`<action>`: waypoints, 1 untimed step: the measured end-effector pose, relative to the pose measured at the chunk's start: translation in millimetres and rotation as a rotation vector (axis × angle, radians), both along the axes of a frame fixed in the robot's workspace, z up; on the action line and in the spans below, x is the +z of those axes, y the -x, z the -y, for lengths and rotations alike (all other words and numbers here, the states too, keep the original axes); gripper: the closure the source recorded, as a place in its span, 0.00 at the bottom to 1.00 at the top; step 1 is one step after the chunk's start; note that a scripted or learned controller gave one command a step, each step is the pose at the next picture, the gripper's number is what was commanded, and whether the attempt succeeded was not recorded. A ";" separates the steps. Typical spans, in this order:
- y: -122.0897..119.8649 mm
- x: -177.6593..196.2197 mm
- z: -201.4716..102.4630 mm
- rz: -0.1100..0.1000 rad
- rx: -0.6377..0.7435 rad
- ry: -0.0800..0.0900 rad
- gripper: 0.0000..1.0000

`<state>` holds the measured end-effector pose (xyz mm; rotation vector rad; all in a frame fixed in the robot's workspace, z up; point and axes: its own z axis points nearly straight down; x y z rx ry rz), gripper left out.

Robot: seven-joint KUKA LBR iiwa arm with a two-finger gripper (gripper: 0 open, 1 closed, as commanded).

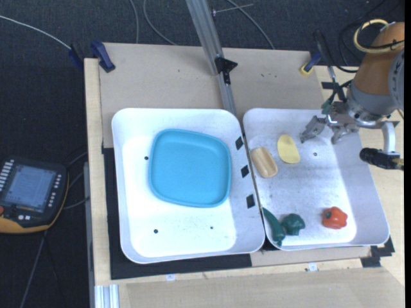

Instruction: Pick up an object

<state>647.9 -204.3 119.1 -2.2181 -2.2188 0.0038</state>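
Observation:
My gripper [320, 136] hangs open over the back of the right bin [359, 191], with nothing between its fingers. A flat yellow piece [288, 149] lies just left of and below it, apart from the fingers. A tan bread-like roll [263, 162] rests by the bin's left wall. At the front of this bin lie a dark green object [286, 224] in the left corner and a red pepper-like object [334, 217] to its right.
The left bin [128, 172] holds a light blue square plate [190, 167]. A metal pole [209, 24] slants down to the gap between the bins. A control pendant [29, 194] lies on the floor at the left.

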 end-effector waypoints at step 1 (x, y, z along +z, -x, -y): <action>0.3 -24.6 -0.4 0.003 0.000 0.001 0.00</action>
